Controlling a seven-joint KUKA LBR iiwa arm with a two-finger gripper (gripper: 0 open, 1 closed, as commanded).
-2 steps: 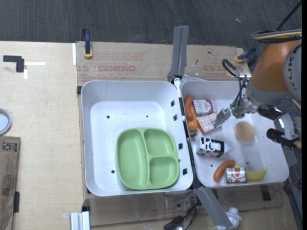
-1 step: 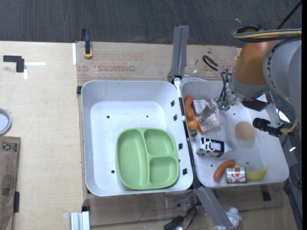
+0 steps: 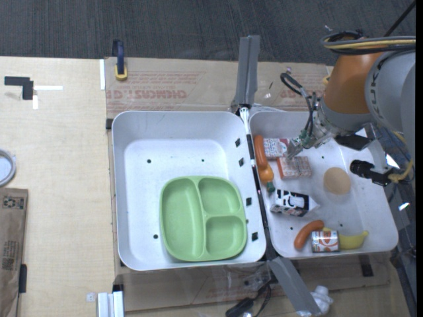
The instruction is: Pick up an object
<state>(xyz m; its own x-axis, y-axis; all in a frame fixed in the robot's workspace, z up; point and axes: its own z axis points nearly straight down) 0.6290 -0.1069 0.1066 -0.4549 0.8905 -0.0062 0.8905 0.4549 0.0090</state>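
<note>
Arm over the right bin, its gripper low at the bin's far-left part.

The gripper [image 3: 295, 147] hangs just above a red-and-white packet [image 3: 275, 147] and a pink-patterned box [image 3: 293, 168] in the right bin [image 3: 370, 243]; whether its fingers are wide, narrow or closed on anything cannot be told (they are too small and cluttered to read). Along the bin's left wall lie a red-orange sausage-shaped toy [image 3: 260, 149] and a small orange piece [image 3: 266, 174]. Nearer the middle sit a black-and-white carton [image 3: 291, 203] and a tan ball [image 3: 337, 181]. At the near edge are a red sausage [image 3: 308, 233], a can [image 3: 324, 241] and a banana [image 3: 352, 240]. The left bin [image 3: 132, 177] holds a green divided plate [image 3: 203, 218]. Both bins rest on the worktop [image 3: 53, 177].
</note>
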